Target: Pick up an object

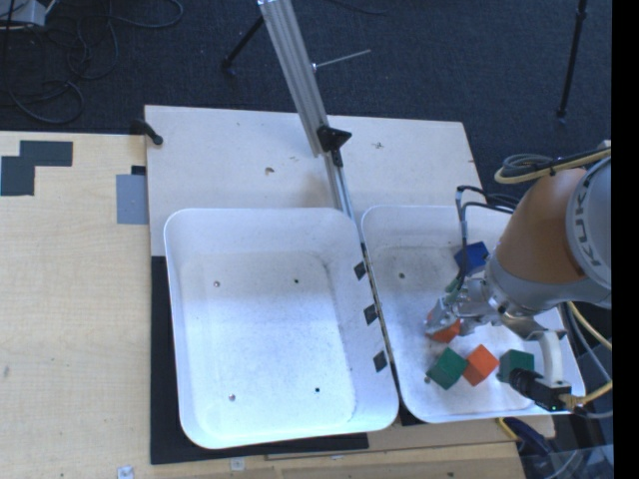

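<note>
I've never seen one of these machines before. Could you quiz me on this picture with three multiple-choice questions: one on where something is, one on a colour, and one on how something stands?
1. Which bin holds the blocks?
A. the left bin
B. the right bin
C. both bins

2. What colour is the block next to the green block?
A. orange
B. yellow
C. purple

3. Where is the robot's hand?
A. down among the blocks
B. over the left bin
C. raised above the metal rail

Answers:
1. B: the blocks lie in the right bin, and the left bin shows bare white floor.
2. A: an orange block sits beside the green block.
3. A: the hand is low in the right bin.
</note>
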Robot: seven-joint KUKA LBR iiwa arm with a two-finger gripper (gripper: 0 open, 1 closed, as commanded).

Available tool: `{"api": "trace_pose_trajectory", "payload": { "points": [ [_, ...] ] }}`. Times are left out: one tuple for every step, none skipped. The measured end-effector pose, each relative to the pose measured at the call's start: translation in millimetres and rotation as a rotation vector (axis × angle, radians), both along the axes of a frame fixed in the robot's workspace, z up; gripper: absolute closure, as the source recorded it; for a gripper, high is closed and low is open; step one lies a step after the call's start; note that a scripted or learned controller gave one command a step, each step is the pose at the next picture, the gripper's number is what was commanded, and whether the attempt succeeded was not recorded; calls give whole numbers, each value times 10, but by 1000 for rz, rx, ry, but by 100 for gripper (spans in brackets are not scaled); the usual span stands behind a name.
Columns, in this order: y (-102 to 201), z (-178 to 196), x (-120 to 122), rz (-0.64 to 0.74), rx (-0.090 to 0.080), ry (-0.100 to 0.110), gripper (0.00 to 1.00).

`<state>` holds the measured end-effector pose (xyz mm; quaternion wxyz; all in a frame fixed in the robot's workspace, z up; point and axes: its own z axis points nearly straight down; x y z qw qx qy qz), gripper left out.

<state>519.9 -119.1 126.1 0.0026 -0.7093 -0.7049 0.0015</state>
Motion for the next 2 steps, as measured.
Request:
{"api": "trace_pose_trajectory", "payload": {
  "points": [
    [979, 667, 318, 14, -1, -9, 100],
    [1135, 1096, 330, 8, -1, -8, 100]
  ]
}}
